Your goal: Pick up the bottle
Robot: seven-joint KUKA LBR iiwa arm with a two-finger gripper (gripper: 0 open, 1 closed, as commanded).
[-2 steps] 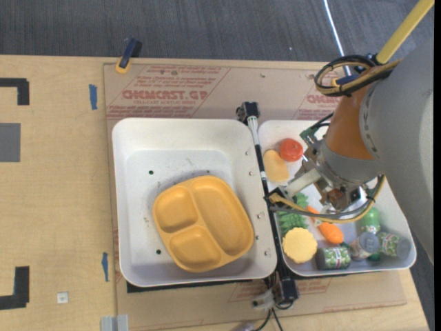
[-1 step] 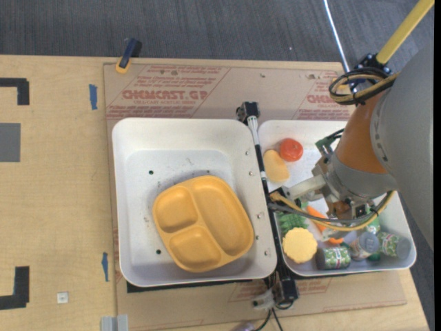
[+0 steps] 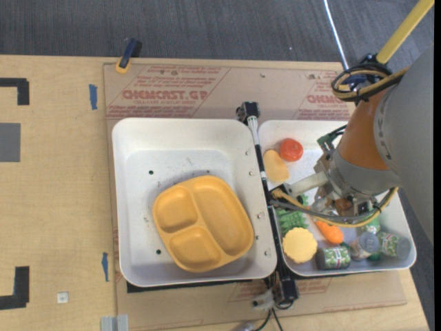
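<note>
**Small bottle in a crowded corner of the right bin**

The bottle seems to be the small clear one lying at the near right corner of the right bin, between a green can and another small green container. I judge it light, stiff and rather smooth, so it may slip or roll. The best hold is probably across the middle of its body, not on the cap.

The arm's wrist hangs over this bin and hides the gripper, so I cannot tell the state of the fingers.

There is little room: an orange carrot-like toy, a yellow round piece and the bin wall are all near. The left bin holds a yellow divided plate. The desk is covered with brown board.
</note>
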